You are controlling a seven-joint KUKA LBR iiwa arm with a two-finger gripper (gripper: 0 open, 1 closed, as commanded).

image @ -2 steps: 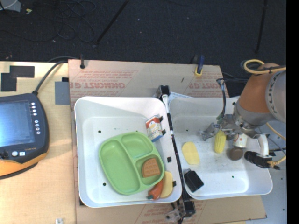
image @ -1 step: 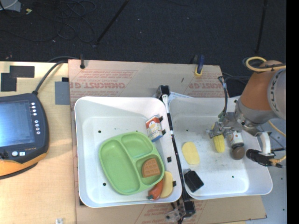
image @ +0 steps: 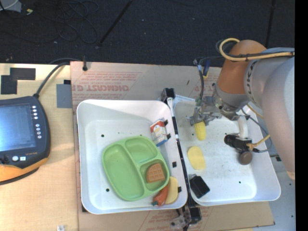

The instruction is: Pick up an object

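We see the gripper [image: 199, 122] clasping a yellow corn cob [image: 200, 131] in the right bin [image: 269, 189]; the left bin [image: 91, 129] holds a green tray [image: 120, 172].

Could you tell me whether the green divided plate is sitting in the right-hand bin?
No, the green plate lies in the left bin, while the gripper hangs over the right bin.

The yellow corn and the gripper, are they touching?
Touching. The camera view shows the gripper meeting the top end of the corn in the right bin, with no gap.
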